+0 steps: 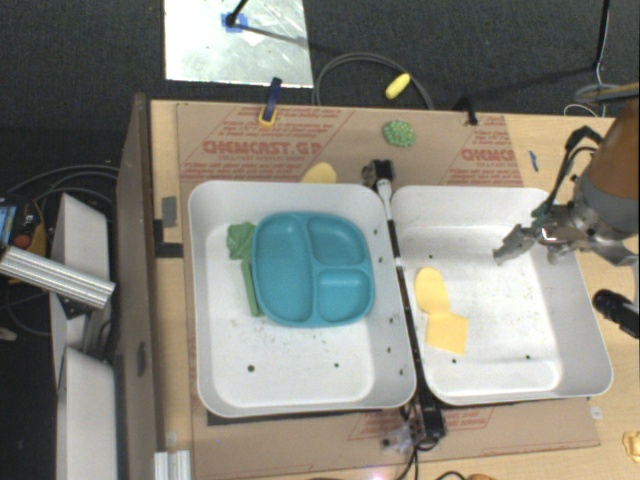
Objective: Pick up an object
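In the right bin lie a yellow oval piece and, touching it below, a yellow square slice, both near the bin's left wall. My gripper hangs over the right bin's upper right part, well to the right of the yellow pieces, with nothing seen between its fingers. The left bin holds a teal divided plate with a green leafy piece at its left edge.
On the cardboard behind the bins sit a green round thing, a yellow lump and a yellow-and-blue clamp. A black divider runs between the bins. Cables lie at the bench's far right.
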### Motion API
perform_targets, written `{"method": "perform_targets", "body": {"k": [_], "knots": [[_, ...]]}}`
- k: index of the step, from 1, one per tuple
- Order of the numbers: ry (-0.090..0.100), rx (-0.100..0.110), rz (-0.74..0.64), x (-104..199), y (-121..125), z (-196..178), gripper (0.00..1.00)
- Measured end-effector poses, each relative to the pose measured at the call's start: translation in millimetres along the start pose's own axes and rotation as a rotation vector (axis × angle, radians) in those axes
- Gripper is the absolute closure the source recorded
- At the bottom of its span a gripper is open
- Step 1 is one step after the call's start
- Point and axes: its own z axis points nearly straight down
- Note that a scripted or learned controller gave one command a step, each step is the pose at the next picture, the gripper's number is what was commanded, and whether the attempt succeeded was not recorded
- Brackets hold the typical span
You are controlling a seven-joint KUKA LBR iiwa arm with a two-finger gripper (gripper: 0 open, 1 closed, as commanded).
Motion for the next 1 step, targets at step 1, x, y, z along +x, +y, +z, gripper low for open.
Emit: {"method": "perform_targets", "body": {"k": [1], "knots": [[0.013, 0.023, -0.006, 82.6, -39.2, 85.2, 0.0]]}}
